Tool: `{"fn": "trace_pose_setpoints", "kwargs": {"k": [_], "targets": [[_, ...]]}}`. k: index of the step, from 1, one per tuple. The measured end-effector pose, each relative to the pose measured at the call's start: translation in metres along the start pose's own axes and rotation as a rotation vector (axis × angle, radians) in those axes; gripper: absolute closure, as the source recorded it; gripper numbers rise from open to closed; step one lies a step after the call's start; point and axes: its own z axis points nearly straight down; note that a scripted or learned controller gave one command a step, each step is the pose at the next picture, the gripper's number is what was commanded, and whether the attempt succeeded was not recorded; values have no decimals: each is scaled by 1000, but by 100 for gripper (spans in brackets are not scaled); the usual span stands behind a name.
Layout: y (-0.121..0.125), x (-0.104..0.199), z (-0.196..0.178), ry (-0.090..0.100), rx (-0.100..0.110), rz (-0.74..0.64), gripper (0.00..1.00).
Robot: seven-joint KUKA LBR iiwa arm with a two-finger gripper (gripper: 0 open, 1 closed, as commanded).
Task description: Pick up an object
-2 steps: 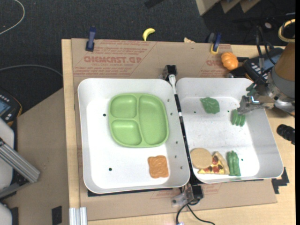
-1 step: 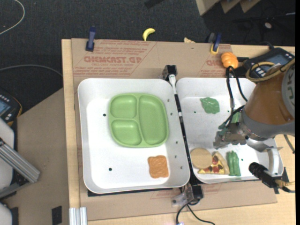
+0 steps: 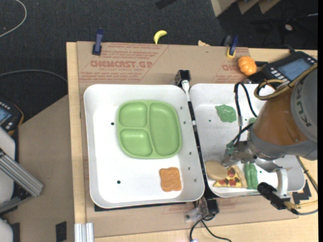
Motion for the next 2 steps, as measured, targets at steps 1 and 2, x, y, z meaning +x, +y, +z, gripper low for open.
{"fn": "trace_pose_setpoints", "kwargs": {"k": [1,2], "targets": [[32,-57,6,-6,-5,3,100],[15,4,6,2,2,-5,100]]}}
